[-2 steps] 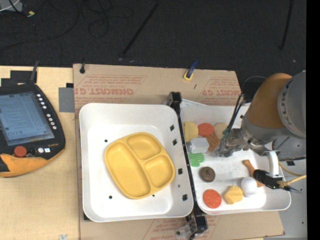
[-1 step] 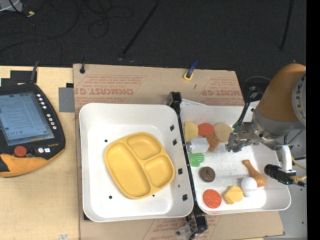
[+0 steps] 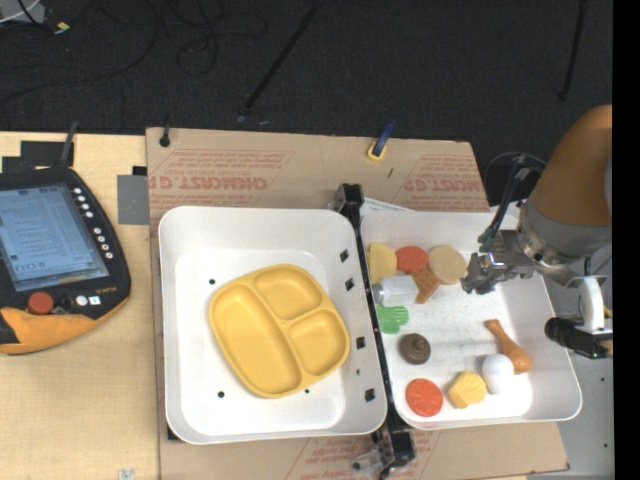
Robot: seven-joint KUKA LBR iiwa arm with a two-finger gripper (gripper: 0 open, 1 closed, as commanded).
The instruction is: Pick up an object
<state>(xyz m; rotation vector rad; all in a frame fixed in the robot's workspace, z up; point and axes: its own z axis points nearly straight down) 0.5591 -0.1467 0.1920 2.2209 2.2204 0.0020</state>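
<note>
Hovering low over the upper right part of the right shallow white bin (image 3: 560,408), our dark two-finger gripper (image 3: 478,273) is sitting at the end of the grey arm with its orange band (image 3: 580,168); we cannot tell whether it is apart or together, and we are seeing nothing clearly caught in it. Just to its left, we are looking at a tan ice-cream-cone toy (image 3: 437,271), with a red round toy (image 3: 411,259) and a pale yellow rounded toy (image 3: 381,261) farther left in the same row. Below and left of the gripper, a green ribbed toy (image 3: 393,318) and a dark brown doughnut-shaped toy (image 3: 414,348) are lying apart from each other. Below the gripper, an orange-brown drumstick-shaped toy (image 3: 508,344) is lying slanted, touching a white egg-like ball (image 3: 496,369); just left of the ball a yellow chunky toy (image 3: 466,389) is resting beside a flat red-orange disc (image 3: 424,397). Well to the left, the other white bin (image 3: 190,248) is holding a yellow plastic tray with three compartments (image 3: 278,328). Far left on the bench, a black-and-orange control pendant with a lit screen (image 3: 55,258) is lying.
</note>
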